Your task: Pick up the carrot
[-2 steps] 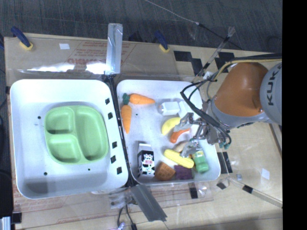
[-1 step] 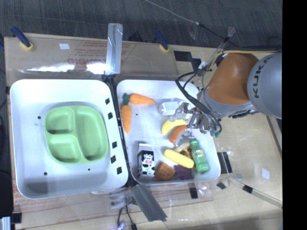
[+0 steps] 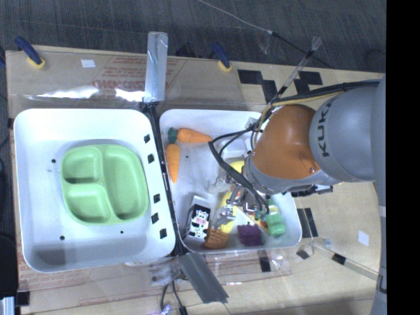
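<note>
Two orange carrots with green tops lie in the right bin (image 3: 197,120) near its left wall. One carrot (image 3: 193,136) lies flat along the far side, the other carrot (image 3: 172,162) runs lengthwise beside the wall. My gripper (image 3: 237,207) hangs low over the near part of that bin, in a cluster of toy foods, to the right of and nearer than both carrots. Neither carrot touches it. The orange wrist band (image 3: 285,148) and grey arm hide the bin's right half.
Around the gripper lie a yellow piece (image 3: 228,199), purple grapes (image 3: 249,233), a green piece (image 3: 275,226), a brown-orange piece (image 3: 216,239) and a black-and-white box (image 3: 199,220). The left bin (image 3: 33,176) holds a green divided plate (image 3: 104,183). Cables loop above the wrist.
</note>
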`<state>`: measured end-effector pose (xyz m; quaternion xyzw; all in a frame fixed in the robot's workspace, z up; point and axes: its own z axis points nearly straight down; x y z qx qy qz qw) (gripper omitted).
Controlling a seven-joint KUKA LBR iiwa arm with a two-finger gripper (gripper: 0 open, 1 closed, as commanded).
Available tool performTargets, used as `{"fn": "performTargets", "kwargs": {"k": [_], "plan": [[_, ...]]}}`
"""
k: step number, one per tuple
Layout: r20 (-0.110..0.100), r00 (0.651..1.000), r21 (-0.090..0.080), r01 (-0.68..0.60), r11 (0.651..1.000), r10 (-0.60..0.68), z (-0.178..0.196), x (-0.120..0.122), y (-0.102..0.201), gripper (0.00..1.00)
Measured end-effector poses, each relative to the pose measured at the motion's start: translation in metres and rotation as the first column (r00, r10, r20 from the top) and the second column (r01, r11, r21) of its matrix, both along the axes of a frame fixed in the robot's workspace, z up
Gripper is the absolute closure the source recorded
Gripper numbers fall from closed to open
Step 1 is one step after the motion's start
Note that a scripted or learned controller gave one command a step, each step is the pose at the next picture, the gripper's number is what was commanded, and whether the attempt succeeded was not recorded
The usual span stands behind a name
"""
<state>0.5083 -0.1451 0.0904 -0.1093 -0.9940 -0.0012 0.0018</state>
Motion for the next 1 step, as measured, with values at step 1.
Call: {"fn": "performTargets", "kwargs": {"k": [1], "plan": [[0.015, 1.0, -0.008, 0.008, 1.0, -0.008, 0.0921, 0.0864, -0.054, 0.0]]}}
